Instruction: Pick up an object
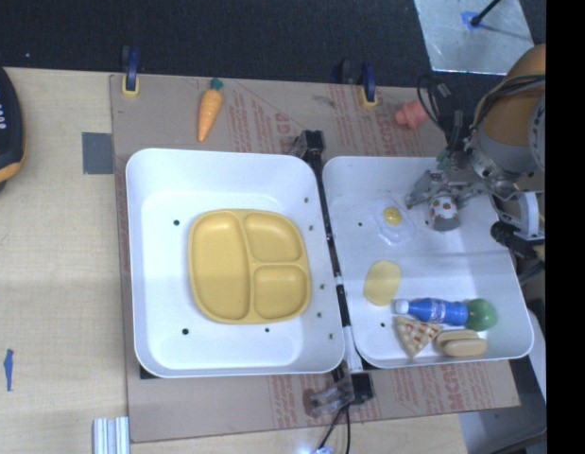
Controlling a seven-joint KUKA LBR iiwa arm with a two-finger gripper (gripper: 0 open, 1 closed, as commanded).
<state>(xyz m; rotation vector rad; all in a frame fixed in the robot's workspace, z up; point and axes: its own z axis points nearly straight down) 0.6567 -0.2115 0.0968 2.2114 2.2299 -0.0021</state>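
Note:
My gripper (443, 200) hangs low over the far part of the right bin (490, 253), its fingers spread open. A small grey object with a red and white top (444, 216) sits right under the fingertips; I cannot tell whether they touch it. Just left of it lies a small yellow piece (393, 216). Nearer the front of this bin are a pale yellow disc (383, 282), a blue bottle (434, 310), a green ball (481, 314), a pizza slice (415, 335) and a bread roll (462, 345).
The left bin (160, 253) holds a yellow divided plate (249, 264). A toy carrot (209, 110) and a pink object (411, 113) lie on the bench behind the bins. A black and yellow device (3, 126) sits at the far left.

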